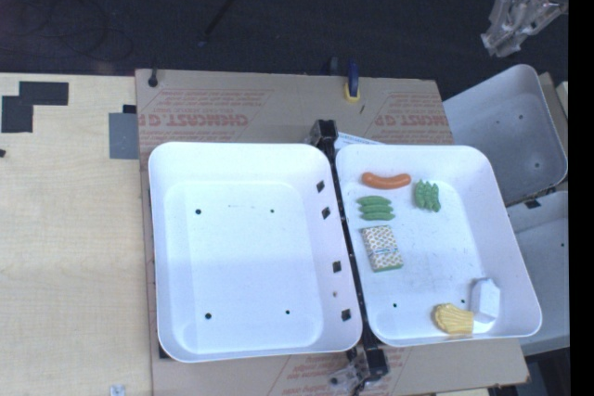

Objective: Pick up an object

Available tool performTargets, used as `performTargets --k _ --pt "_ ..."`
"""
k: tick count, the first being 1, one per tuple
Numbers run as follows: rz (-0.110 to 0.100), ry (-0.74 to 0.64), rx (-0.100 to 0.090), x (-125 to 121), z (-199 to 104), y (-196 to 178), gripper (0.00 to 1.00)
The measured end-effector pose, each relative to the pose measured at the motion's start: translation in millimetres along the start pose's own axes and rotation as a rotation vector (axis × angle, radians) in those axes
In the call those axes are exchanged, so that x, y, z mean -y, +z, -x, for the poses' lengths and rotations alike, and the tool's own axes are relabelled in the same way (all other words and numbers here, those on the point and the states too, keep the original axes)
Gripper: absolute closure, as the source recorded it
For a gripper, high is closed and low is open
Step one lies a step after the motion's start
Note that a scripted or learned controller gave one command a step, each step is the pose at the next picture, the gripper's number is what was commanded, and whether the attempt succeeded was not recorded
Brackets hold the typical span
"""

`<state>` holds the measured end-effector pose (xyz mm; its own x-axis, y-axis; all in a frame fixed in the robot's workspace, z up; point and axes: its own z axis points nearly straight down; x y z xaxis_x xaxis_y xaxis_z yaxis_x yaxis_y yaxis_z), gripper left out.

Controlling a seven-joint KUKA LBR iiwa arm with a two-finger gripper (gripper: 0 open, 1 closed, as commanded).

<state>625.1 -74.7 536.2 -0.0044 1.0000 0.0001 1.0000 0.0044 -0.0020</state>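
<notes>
Five small objects are lying in the right bin, untouched.
Fingers are hovering far above them, their state unclear; descending squarely over the sausage looks wisest.

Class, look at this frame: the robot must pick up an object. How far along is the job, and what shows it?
Done: nothing yet. The hand is at the upper right, away from both bins. In hand: nothing visible. Left: the whole pick. The orange sausage, green pods, green cluster, patterned block, yellow corn and white piece all lie in the right bin.
</notes>
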Motion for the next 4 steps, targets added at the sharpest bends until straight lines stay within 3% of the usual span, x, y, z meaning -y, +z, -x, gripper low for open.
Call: performTargets --k 1,2,3,4 --pt "-0.015 0.0 -0.002 -19 -53 123 1.0" --pt "-0.004 0.011 0.002 33 12 127 1.0" --pt "-0.002 0.01 0.001 114 49 126 1.0" --pt "0.001 0.013 0.004 145 133 117 1.0"
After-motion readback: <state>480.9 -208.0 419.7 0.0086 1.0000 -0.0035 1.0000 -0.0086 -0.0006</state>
